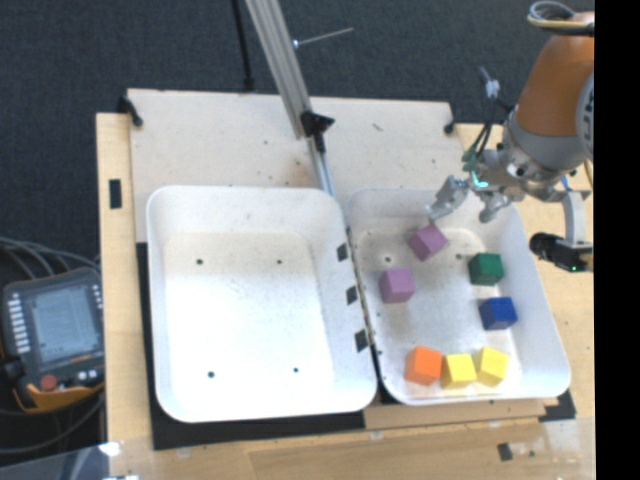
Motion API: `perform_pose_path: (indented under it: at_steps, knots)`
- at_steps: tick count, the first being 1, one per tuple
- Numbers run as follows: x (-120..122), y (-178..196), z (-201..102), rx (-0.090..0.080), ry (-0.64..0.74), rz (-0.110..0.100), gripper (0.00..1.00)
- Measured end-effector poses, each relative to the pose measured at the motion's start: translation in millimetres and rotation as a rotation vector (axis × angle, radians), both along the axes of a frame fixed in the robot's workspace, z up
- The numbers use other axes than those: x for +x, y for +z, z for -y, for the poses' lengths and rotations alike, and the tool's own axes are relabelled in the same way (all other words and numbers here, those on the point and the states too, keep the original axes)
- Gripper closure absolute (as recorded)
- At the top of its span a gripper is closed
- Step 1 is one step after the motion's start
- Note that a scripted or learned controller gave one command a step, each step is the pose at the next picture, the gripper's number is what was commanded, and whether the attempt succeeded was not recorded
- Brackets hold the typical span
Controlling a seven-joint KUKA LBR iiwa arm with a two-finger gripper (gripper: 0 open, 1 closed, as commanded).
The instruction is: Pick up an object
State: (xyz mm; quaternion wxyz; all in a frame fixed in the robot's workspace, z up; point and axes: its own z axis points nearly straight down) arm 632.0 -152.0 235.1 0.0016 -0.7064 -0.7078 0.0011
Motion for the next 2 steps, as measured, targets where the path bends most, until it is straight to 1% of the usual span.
perform_pose_path:
  at_steps: [1,2]
  knots:
    - [0.9,2.9,0.2,-0.002,0.002,0.004,0.0]
    - [-4.2,-51.8,-7.5,-0.002,0.001,0.0,0.0]
